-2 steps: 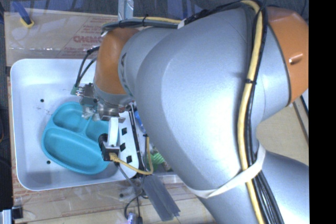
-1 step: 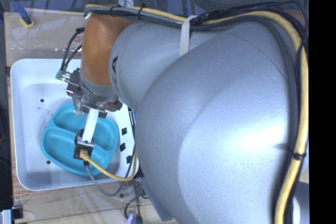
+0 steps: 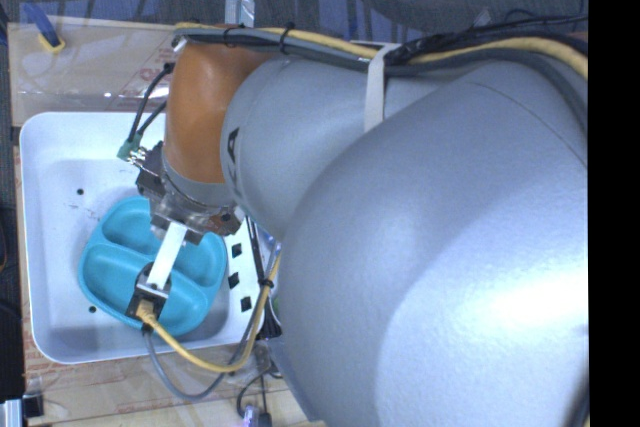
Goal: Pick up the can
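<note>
The grey arm with its orange band reaches from the right across the view and hangs over the left white bin. Its wrist sits above a light blue moulded tray that lies in the lower part of that bin. The arm's bulk hides the gripper's fingers. I see no can; the arm covers much of the bench.
The arm's large grey body covers the right side of the bench and the second bin. A yellow cable loops down past the left bin's front rim. A wooden bench edge runs behind the bin.
</note>
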{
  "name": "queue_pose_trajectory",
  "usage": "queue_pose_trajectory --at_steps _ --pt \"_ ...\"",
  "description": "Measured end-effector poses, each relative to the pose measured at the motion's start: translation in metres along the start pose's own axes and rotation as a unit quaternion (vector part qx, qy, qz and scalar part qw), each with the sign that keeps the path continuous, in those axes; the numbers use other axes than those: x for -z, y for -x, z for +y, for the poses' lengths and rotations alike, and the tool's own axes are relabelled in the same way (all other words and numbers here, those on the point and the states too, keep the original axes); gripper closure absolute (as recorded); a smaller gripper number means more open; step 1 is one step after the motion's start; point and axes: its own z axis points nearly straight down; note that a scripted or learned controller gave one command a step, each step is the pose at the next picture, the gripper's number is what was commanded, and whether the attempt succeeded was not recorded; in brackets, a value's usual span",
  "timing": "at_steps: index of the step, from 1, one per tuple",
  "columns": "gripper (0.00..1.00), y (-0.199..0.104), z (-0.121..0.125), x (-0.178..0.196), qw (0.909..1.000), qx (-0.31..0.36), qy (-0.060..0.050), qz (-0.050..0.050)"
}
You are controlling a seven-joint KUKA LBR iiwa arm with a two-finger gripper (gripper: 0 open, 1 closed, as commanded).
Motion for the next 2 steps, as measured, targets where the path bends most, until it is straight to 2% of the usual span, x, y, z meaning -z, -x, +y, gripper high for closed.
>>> queue_pose_trajectory --at_steps 1,2 --pt "0.0 0.0 0.0 0.0 1.0 0.0 0.0 0.0" --pt "0.0 -0.021 -0.032 -0.093 0.9957 -0.093 0.0 0.0"
